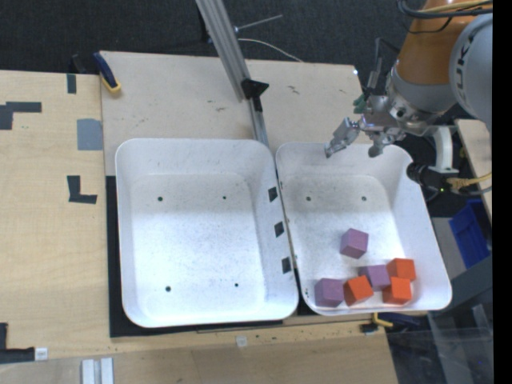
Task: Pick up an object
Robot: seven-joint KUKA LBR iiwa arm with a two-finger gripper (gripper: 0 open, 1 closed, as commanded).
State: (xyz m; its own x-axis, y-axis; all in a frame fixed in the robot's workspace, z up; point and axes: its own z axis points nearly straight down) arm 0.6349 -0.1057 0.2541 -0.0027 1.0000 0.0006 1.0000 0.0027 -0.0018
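Note:
Several small cubes lie in the right bin toward its near right corner. A purple cube sits alone above the cluster. Below it are another purple cube, an orange cube, a third purple cube and two orange cubes packed together. My gripper hangs open over the bin's far edge, well above and away from the cubes, with nothing between its fingers.
The left bin stands beside the right one, with black clips along the shared rim. A slanted metal rail rises behind the bins. A blue and yellow clamp lies at the bench's far left.

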